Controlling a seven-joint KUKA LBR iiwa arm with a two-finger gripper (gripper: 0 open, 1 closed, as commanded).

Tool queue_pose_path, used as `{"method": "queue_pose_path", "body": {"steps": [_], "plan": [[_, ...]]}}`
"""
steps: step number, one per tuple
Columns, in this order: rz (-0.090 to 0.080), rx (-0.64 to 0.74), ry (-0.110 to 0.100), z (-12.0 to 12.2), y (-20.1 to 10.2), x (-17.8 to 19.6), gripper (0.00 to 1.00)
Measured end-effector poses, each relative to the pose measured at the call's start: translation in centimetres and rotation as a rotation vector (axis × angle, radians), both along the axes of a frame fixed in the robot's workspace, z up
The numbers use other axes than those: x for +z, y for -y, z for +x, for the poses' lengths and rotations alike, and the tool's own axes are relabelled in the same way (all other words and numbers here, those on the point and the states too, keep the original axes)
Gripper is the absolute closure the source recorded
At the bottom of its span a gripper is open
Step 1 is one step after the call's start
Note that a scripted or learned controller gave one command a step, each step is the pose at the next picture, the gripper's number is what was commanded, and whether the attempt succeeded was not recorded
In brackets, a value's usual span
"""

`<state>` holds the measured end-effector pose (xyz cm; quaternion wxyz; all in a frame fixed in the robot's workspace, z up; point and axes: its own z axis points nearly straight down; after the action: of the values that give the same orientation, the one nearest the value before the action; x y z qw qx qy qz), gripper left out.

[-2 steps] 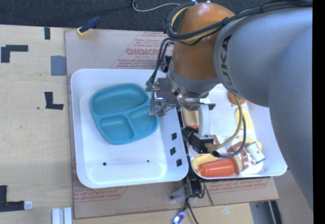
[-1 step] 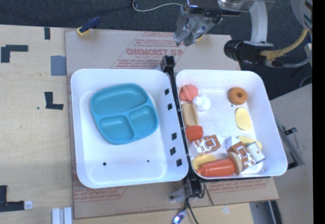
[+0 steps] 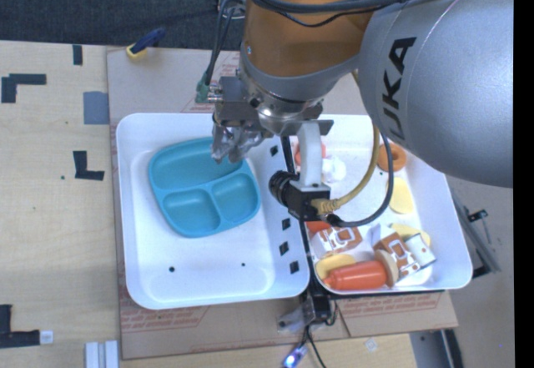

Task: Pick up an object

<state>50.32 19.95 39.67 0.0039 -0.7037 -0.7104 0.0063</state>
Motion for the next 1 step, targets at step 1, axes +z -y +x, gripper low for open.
{"method": "queue_pose_path", "body": {"steps": [1], "plan": [[-0.003,-0.005,-0.002,0.11,-3.49,-13.29,1.0]]}}
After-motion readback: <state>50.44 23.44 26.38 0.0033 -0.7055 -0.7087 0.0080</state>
